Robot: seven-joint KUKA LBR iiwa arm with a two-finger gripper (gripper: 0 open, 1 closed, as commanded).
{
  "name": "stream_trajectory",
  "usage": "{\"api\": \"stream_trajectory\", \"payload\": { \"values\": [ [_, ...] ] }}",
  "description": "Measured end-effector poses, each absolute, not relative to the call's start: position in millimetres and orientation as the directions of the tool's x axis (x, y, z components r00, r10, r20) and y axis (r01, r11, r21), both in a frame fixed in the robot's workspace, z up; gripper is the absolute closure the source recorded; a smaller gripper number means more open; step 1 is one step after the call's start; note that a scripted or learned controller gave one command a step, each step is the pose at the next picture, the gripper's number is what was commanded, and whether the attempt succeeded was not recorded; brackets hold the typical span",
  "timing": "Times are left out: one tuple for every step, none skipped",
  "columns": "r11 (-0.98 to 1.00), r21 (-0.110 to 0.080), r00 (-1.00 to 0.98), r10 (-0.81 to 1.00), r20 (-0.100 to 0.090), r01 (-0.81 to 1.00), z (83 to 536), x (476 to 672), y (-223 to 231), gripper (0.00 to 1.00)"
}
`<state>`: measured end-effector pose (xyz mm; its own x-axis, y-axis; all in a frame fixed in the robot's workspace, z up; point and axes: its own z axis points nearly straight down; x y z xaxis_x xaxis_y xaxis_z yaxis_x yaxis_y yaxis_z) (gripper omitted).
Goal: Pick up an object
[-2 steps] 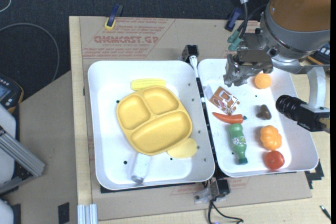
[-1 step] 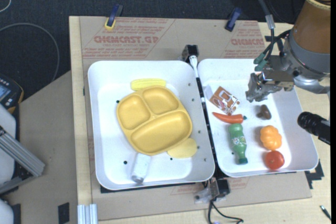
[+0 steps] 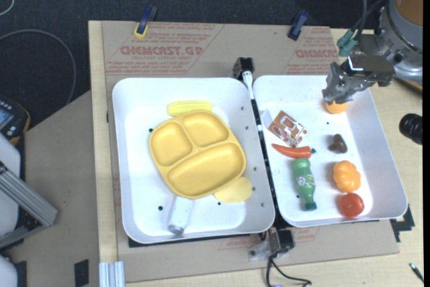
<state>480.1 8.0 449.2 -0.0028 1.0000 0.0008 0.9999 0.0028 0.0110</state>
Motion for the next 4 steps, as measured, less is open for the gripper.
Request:
{"api": "stream_trajectory", "payload": {
  "values": [
    [0.004,-0.018,-0.004,1.000,0.000,1.000,293.9,477.1,55.2,1.00],
    [0.007,0.010,-0.007,1.000,0.003,1.000,376.9,480.0,107.3,1.00],
    [0.001,0.003,-0.001,1.000,0.000,1.000,383.0,479.9,104.3,1.00],
    [0.002,0.005,-0.002,1.000,0.000,1.000,393.1,480.4,104.8,1.00]
  ]
}}
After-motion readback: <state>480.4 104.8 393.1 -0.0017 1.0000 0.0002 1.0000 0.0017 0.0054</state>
